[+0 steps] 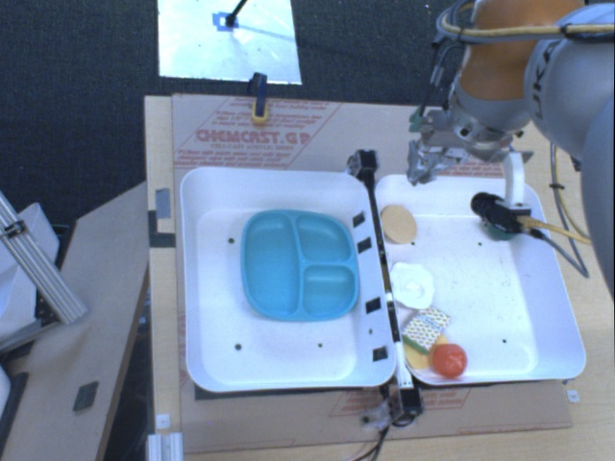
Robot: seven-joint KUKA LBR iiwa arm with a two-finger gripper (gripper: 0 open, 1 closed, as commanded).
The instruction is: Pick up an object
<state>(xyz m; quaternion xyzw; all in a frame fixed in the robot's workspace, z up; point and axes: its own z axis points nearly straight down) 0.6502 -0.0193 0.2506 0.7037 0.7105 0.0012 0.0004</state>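
1. Left white plastic bin — shallow, rounded corners. It holds one blue three-compartment plastic tray, lying flat near the bin's centre.
2. Divider zone: the two bins sit side by side, touching along a black-clipped seam that runs from top to bottom between them.
3. Right white plastic bin — the candidate objects lie along its left wall.
   - A round tan cookie-like disc lies near the upper left corner.
   - A white fried-egg-shaped toy lies below it, just beside the seam.
   - A small checkered yellow-and-green block lies near the lower left corner; a yellow piece beneath it is partly hidden and cannot be identified.
   - A small red tomato-like ball touches or nearly touches that group on its right.
4. Arm: the grey body with orange band is cut off at the right and top edges.
5. Two-finger gripper: it hangs over the right bin's upper rim, above the tan disc and apart from it. Nothing is visible between its tips. The tips are small and dark against the wrist hardware; whether they are spread or pressed together cannot be told.
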